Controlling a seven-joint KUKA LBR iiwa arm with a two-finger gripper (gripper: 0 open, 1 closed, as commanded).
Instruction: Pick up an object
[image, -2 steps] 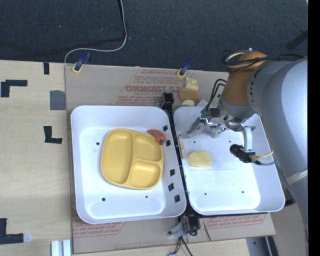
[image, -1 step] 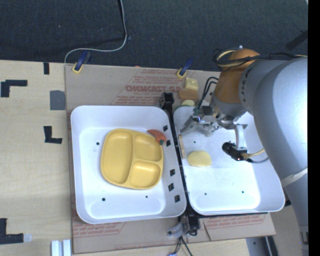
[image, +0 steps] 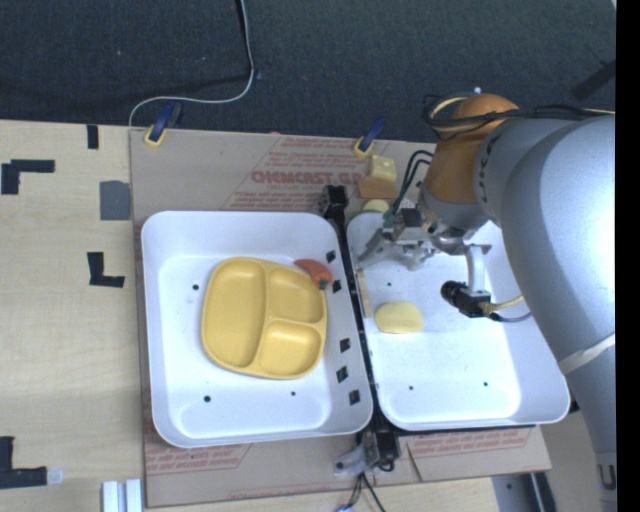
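A pale yellow lump (image: 400, 318) lies on the floor of the right bin (image: 470, 400), near its left wall. My gripper (image: 398, 238) is down in that bin's far left corner, about a hand's width beyond the lump and apart from it. A small pale round object (image: 374, 207) sits at the bin's far rim, just left of the gripper. In the left bin (image: 175, 400) rests a yellow divided plate (image: 262, 317), with a small red-orange piece (image: 315, 270) at its far right edge.
A tan block (image: 379, 177) sits on the cardboard behind the right bin. Blue-and-yellow clamps (image: 158, 127) hold the cardboard's back edge. The grey arm (image: 560, 220) covers the right bin's far right part. A black cable (image: 470, 297) hangs off the wrist.
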